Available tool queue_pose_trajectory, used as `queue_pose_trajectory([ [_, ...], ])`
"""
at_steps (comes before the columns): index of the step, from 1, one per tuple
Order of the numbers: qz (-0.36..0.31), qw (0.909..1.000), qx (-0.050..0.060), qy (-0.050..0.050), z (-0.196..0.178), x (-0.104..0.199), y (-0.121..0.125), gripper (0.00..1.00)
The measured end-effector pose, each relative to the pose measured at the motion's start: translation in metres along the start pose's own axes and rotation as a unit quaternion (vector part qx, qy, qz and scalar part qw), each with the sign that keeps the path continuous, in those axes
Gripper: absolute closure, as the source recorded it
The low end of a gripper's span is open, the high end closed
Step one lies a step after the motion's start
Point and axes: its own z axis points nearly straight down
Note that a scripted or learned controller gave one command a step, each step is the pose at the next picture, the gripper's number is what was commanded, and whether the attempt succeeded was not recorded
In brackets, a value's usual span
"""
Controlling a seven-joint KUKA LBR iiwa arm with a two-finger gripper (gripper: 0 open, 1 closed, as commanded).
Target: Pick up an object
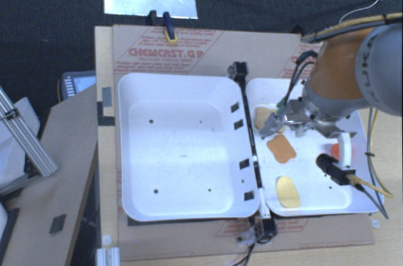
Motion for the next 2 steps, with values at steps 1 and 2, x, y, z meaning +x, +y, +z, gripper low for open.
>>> queue_pose_trajectory([
  [1,0.006,1.0000,0.002,-0.001,0.097,-0.049,-0.032,0.00],
  [2,-0.001,1.0000,-0.009,-0.001,-0.032,0.012,0.017,0.00],
])
